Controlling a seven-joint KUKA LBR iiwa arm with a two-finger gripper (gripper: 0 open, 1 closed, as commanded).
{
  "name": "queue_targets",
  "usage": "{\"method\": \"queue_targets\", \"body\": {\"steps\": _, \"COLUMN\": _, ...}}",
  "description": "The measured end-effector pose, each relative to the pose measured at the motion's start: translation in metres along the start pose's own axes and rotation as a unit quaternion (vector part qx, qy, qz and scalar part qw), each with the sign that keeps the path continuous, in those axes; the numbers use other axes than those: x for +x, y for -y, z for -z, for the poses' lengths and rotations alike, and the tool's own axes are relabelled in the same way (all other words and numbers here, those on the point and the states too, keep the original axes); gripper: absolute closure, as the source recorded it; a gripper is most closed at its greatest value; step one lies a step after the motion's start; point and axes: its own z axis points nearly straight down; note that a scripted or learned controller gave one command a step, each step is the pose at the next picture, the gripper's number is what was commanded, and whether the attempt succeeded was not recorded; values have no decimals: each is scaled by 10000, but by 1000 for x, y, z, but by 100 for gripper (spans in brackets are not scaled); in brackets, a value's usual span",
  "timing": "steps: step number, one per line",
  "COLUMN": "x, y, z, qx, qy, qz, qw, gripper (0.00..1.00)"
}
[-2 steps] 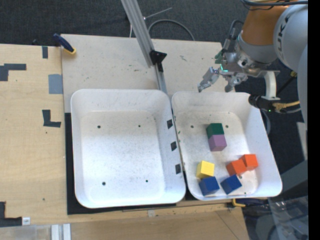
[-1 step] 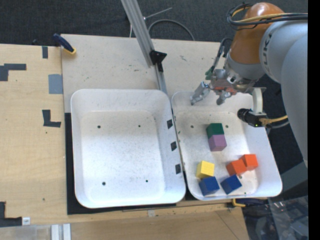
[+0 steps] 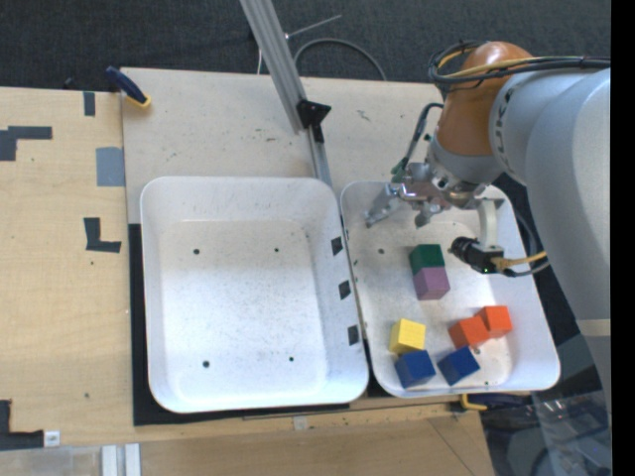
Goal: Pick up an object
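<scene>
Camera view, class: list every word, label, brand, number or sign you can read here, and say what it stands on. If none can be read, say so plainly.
No readable text anywhere in this view.
The blocks, such as the green block and yellow block, have plain faces.
The dark tape marks on the bench are shapes, not letters.
The small white tag at the bench's lower left edge is too small to read.
The arm and claw show no legible brand.

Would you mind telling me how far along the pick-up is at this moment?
Done: the gripper is over the right bin, near its far end. In hand: nothing shows between its fingers. Left: every block lies on the bin floor, namely the green block touching the purple block, the yellow block, two blue blocks and two orange blocks. So the descent, grasp and lift remain.
</scene>
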Motion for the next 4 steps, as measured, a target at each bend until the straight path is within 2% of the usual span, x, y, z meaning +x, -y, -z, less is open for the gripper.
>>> {"method": "queue_targets", "body": {"steps": 1, "x": 1, "y": 1, "z": -39, "qx": -12, "qy": 0, "qz": 3, "qw": 10000, "gripper": 0}}
{"method": "queue_targets", "body": {"steps": 2, "x": 2, "y": 0, "z": -27, "qx": -29, "qy": -2, "qz": 10, "qw": 10000, "gripper": 100}}
{"method": "queue_targets", "body": {"steps": 3, "x": 4, "y": -11, "z": 26, "qx": -62, "qy": -1, "qz": 3, "qw": 10000, "gripper": 100}}
{"method": "queue_targets", "body": {"steps": 4, "x": 5, "y": -10, "z": 69, "qx": -57, "qy": -2, "qz": 2, "qw": 10000, "gripper": 100}}
